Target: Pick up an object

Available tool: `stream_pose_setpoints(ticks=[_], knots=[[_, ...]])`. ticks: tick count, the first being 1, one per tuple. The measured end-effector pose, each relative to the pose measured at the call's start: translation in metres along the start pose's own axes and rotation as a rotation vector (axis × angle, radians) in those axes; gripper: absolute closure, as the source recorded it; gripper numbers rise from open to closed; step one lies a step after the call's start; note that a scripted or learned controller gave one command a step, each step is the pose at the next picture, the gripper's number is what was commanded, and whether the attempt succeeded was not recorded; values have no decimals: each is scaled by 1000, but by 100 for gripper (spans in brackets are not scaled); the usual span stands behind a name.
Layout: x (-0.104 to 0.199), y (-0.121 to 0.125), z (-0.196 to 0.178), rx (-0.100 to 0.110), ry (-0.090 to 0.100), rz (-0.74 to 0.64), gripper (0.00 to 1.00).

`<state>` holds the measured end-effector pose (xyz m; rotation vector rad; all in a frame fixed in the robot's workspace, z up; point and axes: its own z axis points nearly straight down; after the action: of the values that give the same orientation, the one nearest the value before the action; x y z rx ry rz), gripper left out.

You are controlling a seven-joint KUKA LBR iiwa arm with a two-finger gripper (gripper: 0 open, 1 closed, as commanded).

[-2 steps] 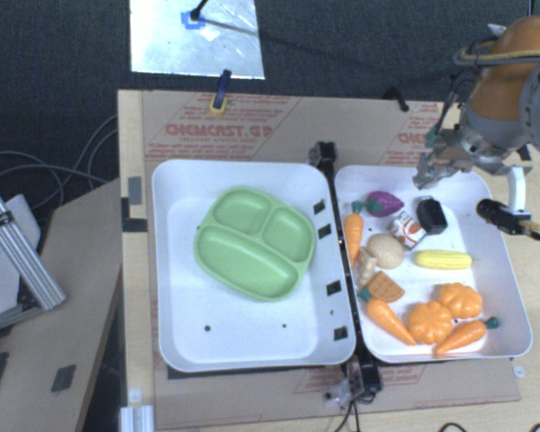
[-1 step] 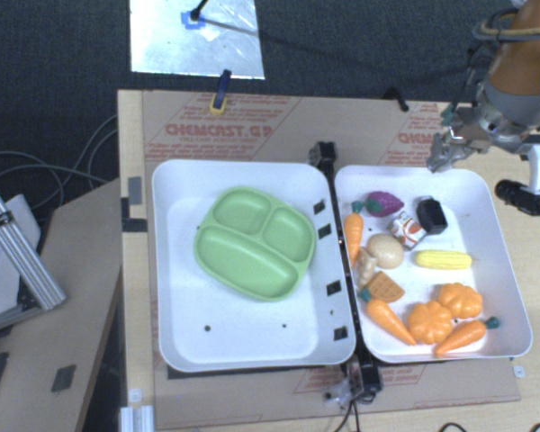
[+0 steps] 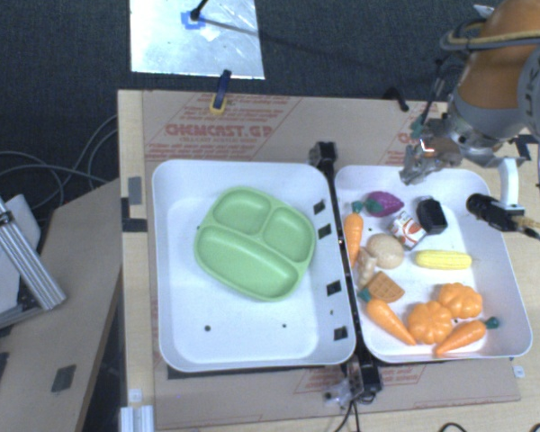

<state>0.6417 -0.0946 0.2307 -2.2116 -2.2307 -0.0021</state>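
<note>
Under bins, board [image 3: 218, 130] reads "CHEMCAST GP"; hand [image 3: 420, 157] grip can't tell.

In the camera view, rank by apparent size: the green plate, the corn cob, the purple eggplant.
1. Green plate, by far the largest.
2-3. Corn cob and purple eggplant look alike; not ranked.
</note>
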Motion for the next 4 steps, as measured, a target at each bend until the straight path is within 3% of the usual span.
stream_pose_setpoints(ticks=[3, 4], knots=[[18, -10, 11, 0, -1, 7, 100], [14, 0, -3, -1, -1, 4, 100]])
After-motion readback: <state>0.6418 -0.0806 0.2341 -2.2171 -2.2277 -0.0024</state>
